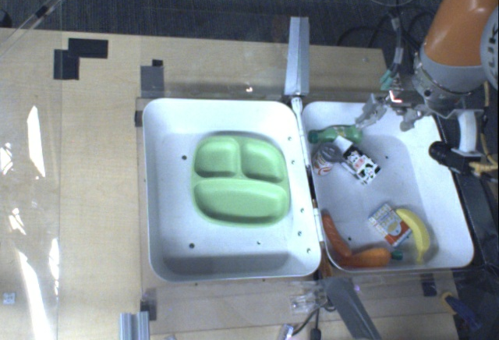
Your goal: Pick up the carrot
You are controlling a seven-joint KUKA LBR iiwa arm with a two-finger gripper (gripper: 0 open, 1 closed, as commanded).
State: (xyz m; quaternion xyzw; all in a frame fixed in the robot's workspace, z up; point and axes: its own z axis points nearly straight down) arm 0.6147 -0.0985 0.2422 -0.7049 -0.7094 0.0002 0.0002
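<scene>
1. I see two white bins side by side on the bench; the left bin holds a green divided tray with three compartments, roughly centred.
2. Right bin holds the clutter. The carrot lies at its near left corner, an orange-red curve along the bottom wall, close to the divider between the bins.
3. Just right of the carrot: a small carton and a yellow banana, the carton touching the banana's left side.
4. Far left part of the right bin: a green item, a small can-like thing and a black-and-white patterned item, bunched together.
5. The gripper hangs over the far edge of the right bin, well apart from the carrot. Fingers look spread, nothing between them.
6. The arm's orange band sits top right.
</scene>
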